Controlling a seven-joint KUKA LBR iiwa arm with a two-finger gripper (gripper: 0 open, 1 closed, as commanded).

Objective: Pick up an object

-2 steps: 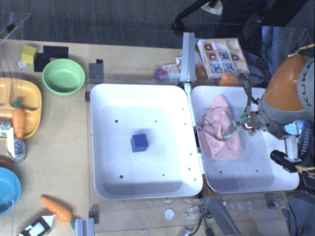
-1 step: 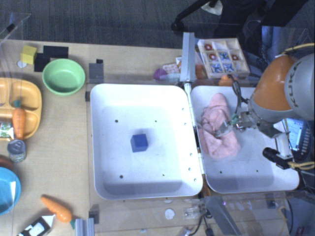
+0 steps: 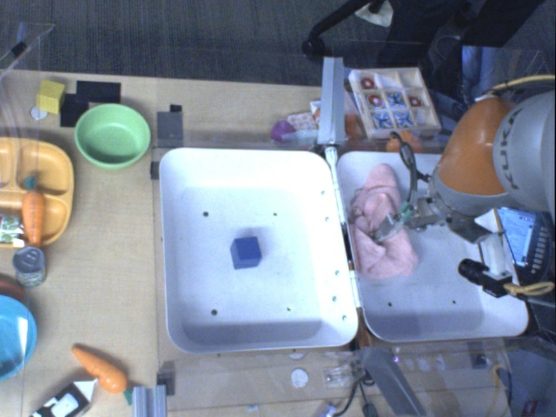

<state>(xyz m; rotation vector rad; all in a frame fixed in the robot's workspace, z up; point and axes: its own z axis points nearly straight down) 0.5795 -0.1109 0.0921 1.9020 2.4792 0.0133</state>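
A crumpled pink cloth (image 3: 380, 221) lies at the left side of the right bin (image 3: 452, 307), close to the wall between the bins. My gripper (image 3: 393, 224) is low over the cloth's middle and seems to touch it, with the grey arm and its orange band (image 3: 473, 159) reaching in from the right. A small blue cube (image 3: 247, 251) sits alone near the centre of the left bin (image 3: 200, 311), well away from the gripper.
Left of the bins stand a green bowl (image 3: 112, 134), a yellow divided tray (image 3: 48, 168) with a carrot, a small can (image 3: 29, 266) and a blue plate (image 3: 13, 333). Another carrot (image 3: 102, 369) lies at the front left. A box of tiles (image 3: 393, 101) sits behind the right bin.
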